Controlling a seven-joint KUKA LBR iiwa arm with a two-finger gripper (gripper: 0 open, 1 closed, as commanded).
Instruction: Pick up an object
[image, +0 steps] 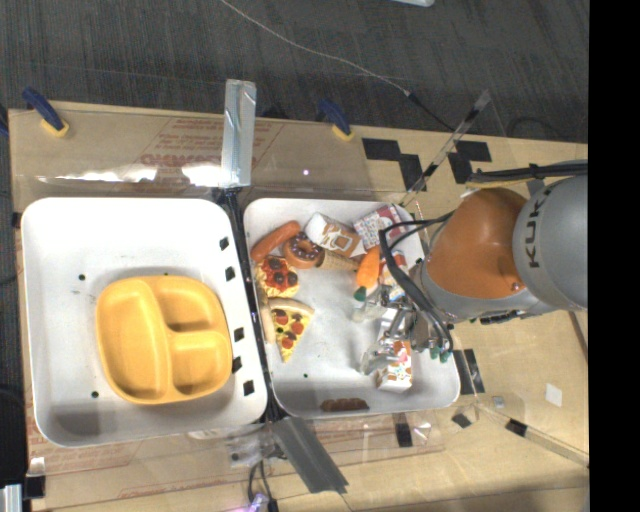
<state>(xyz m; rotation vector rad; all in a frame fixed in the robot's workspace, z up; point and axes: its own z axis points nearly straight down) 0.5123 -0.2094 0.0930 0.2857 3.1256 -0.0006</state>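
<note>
**Operator:** Report target position.

**Arm:** No single object is assigned. The candidates all lie in the right bin. Nearest to my gripper is a small carton with red and white print, at the bin's lower right corner. It lies just beside my fingers; contact cannot be confirmed.

**Operator:** Jaw state?

**Arm:** I cannot tell. My fingers are low in the bin and blur into the clutter, so spread or pressed together is not readable. Nothing is visibly between them.

**Operator:** List the remaining items.

**Arm:** A carrot lies upright in the view, just above my gripper, with a green tip at its lower end. A brown and white carton sits near the bin's top wall. Left of it, a hot dog lies tilted, touching a dark round piece. Below these are two pizza slices: an upper slice and a lower slice, close together near the left wall.

**Operator:** Surroundings?

**Arm:** The left bin holds a yellow divided tray. My orange band hangs over the right bin's right edge.
</note>
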